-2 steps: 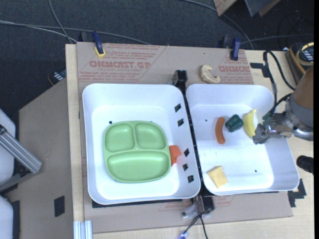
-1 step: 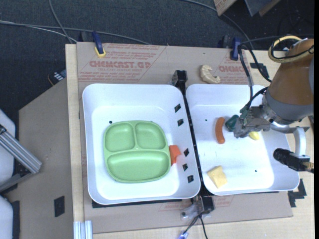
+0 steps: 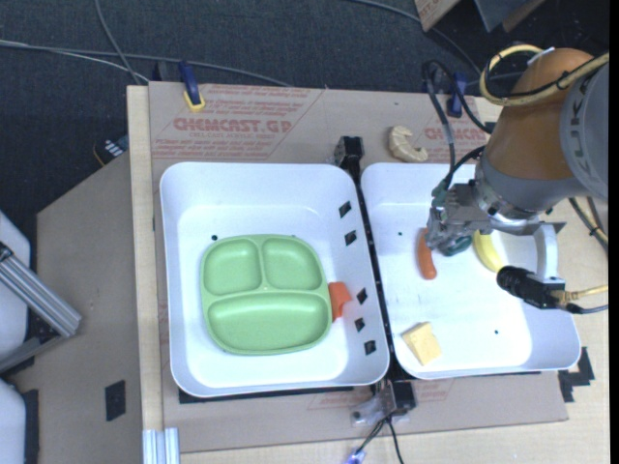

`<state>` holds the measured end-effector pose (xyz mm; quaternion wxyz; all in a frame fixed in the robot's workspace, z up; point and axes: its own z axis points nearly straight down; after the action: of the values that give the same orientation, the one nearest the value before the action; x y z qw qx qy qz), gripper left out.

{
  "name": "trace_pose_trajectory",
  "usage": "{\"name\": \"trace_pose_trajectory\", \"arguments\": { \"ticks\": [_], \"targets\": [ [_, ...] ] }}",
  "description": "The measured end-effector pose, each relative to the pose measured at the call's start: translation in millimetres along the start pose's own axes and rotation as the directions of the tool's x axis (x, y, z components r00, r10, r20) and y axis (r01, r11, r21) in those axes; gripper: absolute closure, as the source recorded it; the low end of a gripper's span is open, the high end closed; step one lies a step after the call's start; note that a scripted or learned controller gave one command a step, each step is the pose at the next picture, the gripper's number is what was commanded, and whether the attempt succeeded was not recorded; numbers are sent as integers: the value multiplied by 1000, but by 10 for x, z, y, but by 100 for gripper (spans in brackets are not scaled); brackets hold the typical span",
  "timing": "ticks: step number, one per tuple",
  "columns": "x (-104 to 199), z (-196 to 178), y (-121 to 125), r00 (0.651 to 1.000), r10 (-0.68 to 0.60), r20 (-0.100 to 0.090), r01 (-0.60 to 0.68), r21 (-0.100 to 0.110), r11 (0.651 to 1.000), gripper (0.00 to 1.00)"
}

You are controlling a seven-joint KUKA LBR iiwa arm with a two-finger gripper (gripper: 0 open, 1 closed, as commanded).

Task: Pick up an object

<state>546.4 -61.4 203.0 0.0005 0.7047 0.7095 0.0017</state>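
Two white bins are seen side by side on a cardboard-covered bench [image 3: 242, 124]. The left bin [image 3: 179, 201] contains a green divided plate [image 3: 263, 293], set toward the front-left. A small orange block [image 3: 339, 300] is located touching the plate's right edge.

The right bin [image 3: 513, 341] is entered by the arm [image 3: 537, 129] from the right. The gripper [image 3: 451, 238] is positioned low over the back half of this bin, its metal body pointed downward. Whether the fingers are spread or pressed together cannot be told; their tips are merged with the dark hardware around them. Nothing is visibly held between them.

A carrot [image 3: 426, 260], orange and elongated, is found on the bin floor just beside the gripper, at its left and slightly toward the front. Contact between the two cannot be confirmed. A yellow banana-like piece [image 3: 486, 251] is partly hidden under the gripper's right side. A yellow cheese wedge [image 3: 421, 342] is noted near the front-left corner of the same bin, well apart from the gripper.

A beige curved item [image 3: 407, 143] is recorded on the cardboard behind the right bin, outside both bins. A black clip [image 3: 348, 150] is seated at the back where the bins meet.
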Motion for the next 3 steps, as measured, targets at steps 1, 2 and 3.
{"name": "trace_pose_trajectory", "arguments": {
  "ticks": [1,2,3],
  "targets": [
    [489,45,118,1000,0,-1,0,2,1000,100],
    [956,-107,320,1000,0,-1,0,0,1000,100],
    [1380,-163,449,1000,1,0,-1,1,1000,100]
  ]
}}
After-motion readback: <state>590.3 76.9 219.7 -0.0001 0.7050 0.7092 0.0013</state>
